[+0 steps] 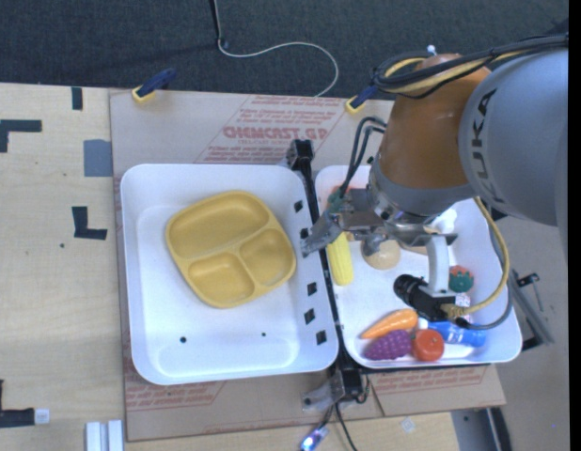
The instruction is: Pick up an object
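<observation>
Toy yellow plastic corn cob [341, 259] lies in the right white bin [497, 346] by the divider, below the hand [352, 228]; whether it is grasped I cannot tell. Lifting remains undone.

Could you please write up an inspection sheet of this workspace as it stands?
Surface: two white bins side by side, left bin and right bin, on a cardboard sheet over the bench.
Job's things: corn, carrot, grapes, tomato and a blue item in the right bin.
Clutter: yellow tray in the left bin.
Grippers: gripper low over the right bin, beside the corn; jaws hidden.
Cables: white cable on the dark floor; yellow and black cables along the arm.
Surroundings: yellow clamps at the cardboard's far corners.
</observation>
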Available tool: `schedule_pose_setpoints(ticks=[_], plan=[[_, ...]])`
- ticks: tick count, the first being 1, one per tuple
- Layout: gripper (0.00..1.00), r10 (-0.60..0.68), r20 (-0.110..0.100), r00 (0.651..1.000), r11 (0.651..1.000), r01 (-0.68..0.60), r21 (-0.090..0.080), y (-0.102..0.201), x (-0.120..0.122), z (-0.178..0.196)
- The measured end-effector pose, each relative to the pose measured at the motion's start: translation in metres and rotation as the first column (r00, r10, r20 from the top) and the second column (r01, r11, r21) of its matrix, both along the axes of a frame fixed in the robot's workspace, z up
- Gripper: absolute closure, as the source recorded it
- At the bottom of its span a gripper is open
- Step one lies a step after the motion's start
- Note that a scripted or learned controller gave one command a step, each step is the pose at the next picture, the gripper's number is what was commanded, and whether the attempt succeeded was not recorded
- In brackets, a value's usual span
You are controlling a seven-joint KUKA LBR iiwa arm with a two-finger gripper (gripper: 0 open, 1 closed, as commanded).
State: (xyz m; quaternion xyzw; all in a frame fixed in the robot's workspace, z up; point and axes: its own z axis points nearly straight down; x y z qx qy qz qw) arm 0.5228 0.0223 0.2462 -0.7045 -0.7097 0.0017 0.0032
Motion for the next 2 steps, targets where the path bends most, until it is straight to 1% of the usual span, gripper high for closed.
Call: schedule_pose_setpoints(ticks=[1, 2], plan=[[0.0, -0.003, -0.005, 1.0, 1.0, 0.003, -0.001, 0.047, -0.043, -0.066], [0.0, -0.013, 0.013, 1.0, 1.0, 0.013, -0.007, -0.056, 0.058, -0.062]])
